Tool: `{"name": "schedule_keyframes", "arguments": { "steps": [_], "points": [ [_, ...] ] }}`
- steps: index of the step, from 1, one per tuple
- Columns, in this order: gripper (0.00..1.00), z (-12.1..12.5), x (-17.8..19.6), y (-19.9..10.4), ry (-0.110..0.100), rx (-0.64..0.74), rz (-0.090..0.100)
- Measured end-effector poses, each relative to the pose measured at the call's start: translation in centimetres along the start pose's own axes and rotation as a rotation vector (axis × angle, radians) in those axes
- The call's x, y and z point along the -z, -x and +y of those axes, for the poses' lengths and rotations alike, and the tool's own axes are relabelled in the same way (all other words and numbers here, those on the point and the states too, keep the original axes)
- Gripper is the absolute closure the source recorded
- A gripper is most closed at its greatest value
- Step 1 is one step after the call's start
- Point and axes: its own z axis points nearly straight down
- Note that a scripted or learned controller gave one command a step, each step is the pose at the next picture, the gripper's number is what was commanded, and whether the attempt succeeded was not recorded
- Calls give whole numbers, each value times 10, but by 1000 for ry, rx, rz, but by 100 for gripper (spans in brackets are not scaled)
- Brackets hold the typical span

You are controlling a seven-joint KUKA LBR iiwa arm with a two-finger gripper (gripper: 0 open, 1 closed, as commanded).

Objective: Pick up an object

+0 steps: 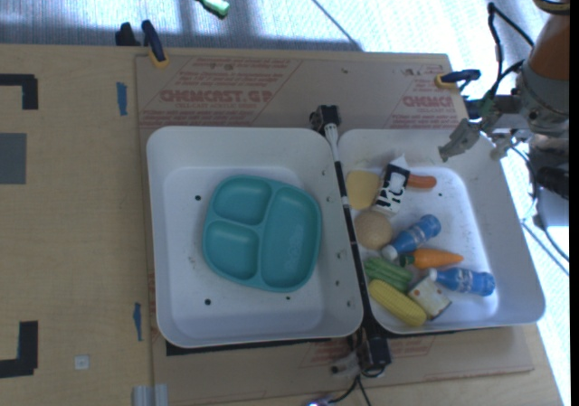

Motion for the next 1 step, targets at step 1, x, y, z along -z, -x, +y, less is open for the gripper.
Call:
{"name": "schedule_keyframes", "arguments": {
  "steps": [1],
  "points": [
    [0, -3, -106, -32, -3, 29, 1]
  ]
}}
